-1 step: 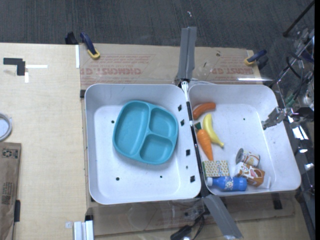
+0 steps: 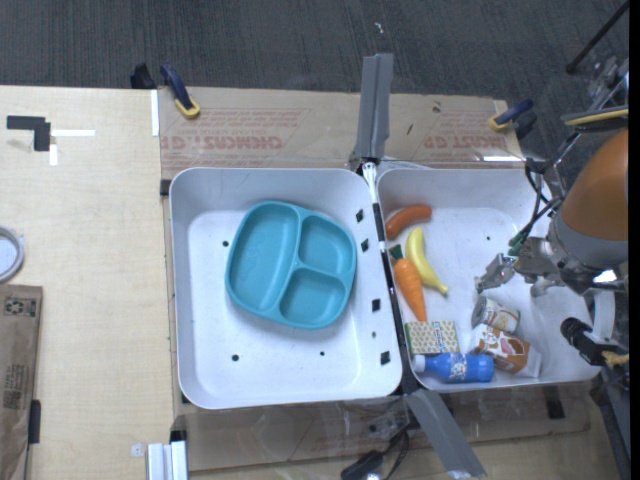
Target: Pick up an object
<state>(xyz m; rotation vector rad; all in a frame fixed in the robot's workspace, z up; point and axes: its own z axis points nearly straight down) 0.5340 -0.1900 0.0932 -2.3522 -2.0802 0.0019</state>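
Camera view: gripper fingers apart, nothing held, above white pouch, brown print, right bin.

Teal plate in left bin — gripper over right bin

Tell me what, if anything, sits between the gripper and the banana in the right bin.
Nothing visible does. The gripper hangs over bare white floor of the right bin, and the banana lies to its left in the camera view with open floor between them. The carrot lies beyond the banana.
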